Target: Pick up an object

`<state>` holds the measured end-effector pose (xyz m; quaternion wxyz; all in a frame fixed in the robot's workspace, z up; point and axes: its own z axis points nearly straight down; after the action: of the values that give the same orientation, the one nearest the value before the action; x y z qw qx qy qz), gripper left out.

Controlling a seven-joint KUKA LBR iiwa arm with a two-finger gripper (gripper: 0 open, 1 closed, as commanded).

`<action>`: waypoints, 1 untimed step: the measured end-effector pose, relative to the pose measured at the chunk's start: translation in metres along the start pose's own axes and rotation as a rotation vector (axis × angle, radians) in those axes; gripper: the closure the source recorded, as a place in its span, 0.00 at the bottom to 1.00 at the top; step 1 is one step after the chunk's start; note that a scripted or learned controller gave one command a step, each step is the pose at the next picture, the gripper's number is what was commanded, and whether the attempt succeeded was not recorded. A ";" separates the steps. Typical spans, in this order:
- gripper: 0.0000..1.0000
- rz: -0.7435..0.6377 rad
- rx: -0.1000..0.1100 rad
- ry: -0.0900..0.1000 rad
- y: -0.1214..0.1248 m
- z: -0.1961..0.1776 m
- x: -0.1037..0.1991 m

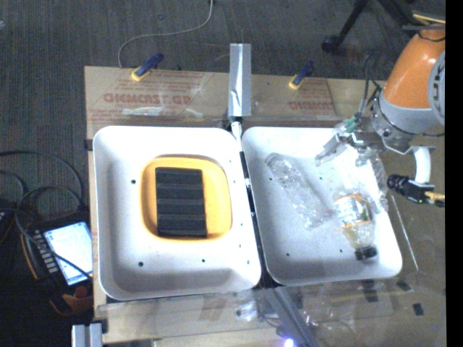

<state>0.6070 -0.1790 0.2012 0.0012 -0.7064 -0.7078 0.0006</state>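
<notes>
In the right bin (278, 255) lies a clear plastic bottle (358, 223) with a yellowish label and a black cap, near the bin's right wall. A second clear, crumpled bottle (295, 186) lies slantwise in the middle of that bin. The left bin (116, 194) holds a yellow tray with a black ridged block (181, 201) on it. My gripper (347, 142) hangs over the far right corner of the right bin, above and apart from both bottles, with nothing visible between its fingers.
The grey arm with its orange band (412, 85) comes in from the upper right. A metal divider strip (239, 82) stands behind the seam between the bins. Two blue-and-yellow clamps (147, 66) hold the cardboard backing. A tablet (61, 244) lies at the left.
</notes>
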 end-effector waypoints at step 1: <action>0.00 -0.005 -0.007 0.003 -0.032 0.094 -0.037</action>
<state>0.5750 -0.2155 0.1075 -0.0002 -0.7048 -0.7094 -0.0027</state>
